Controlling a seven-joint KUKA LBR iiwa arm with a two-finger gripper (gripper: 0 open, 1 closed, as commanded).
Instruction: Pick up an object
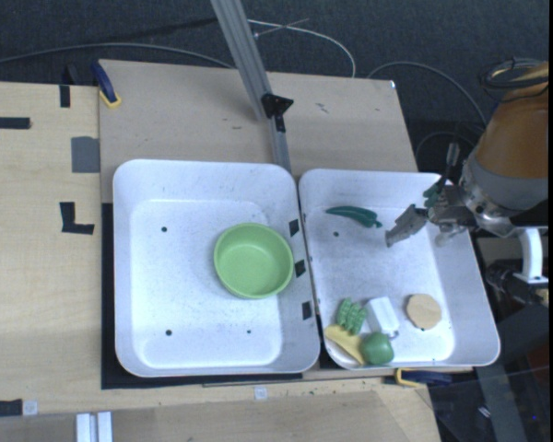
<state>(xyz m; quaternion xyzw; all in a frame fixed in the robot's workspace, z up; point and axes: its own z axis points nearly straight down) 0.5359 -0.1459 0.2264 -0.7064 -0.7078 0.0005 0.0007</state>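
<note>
Wooden worktop (37, 274) left of green bowl (252, 261); dark floor behind; claw (401, 228) right of bowl, grip state unclear.

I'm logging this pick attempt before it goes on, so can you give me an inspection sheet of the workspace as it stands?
Surface: wooden bench bearing two white bins, left bin and right bin, side by side.
Job's things: green bowl in the left bin; in the right bin a green pepper near the back, a tan disc, a white block, and a green and yellow cluster at the front left corner.
Clutter: black tape marks on the bench at left.
End effector: end effector over the right bin, right of the pepper, nothing seen between its fingers.
Cables: thin cables on the dark floor behind.
Surroundings: slanted grey pole.
</note>
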